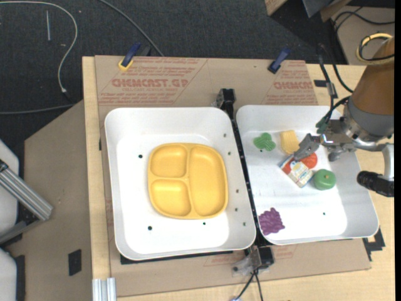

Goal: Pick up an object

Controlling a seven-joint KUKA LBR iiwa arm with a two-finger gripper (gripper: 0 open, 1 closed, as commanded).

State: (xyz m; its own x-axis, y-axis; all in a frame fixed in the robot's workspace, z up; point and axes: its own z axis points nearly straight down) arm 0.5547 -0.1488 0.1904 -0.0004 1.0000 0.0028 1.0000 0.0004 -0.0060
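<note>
Gripper [302,153] finger state unclear; red-white packet [299,170] just below fingers, yellow block [289,140] beside, green round piece [324,180] near, bin's lower part open.

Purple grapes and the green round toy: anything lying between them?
Nothing: bare white bin floor separates the purple grapes from the green round toy, in the camera view.

floor: dark carpet [188,17] | white cable [69,24] | cardboard-topped bench [188,77]
</note>
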